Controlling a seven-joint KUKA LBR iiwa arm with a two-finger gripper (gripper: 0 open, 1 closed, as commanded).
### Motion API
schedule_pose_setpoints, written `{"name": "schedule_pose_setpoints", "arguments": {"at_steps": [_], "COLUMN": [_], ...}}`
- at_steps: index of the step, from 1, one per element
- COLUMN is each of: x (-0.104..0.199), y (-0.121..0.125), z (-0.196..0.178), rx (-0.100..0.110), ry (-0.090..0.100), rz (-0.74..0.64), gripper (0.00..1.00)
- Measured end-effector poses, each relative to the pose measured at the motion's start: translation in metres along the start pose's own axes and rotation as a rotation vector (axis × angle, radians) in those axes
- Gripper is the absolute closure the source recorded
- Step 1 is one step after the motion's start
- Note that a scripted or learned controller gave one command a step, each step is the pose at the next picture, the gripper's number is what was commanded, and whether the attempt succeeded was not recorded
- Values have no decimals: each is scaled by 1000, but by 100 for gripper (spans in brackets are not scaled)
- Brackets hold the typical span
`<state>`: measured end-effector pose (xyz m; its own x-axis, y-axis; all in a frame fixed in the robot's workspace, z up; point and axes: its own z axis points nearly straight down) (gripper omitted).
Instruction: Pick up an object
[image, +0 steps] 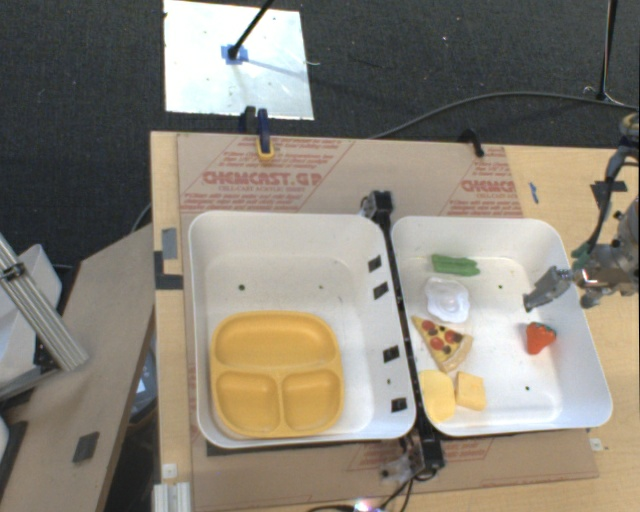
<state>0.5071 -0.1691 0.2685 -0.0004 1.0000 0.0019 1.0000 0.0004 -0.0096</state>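
Over the right bin (560, 240), the gripper (548, 290) hangs just above the toy strawberry (539, 338), and I cannot tell how it is set. It holds nothing. I think it could drop crooked, bump the strawberry and roll it away.

Grey metallic gripper (548, 289), cabled wrist
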Motion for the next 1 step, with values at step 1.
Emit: {"name": "schedule_pose_setpoints", "arguments": {"at_steps": [1], "x": [1], "y": [2], "z": [-6], "rx": [-11], "ry": [-3], "rz": [-3], "gripper": [0]}}
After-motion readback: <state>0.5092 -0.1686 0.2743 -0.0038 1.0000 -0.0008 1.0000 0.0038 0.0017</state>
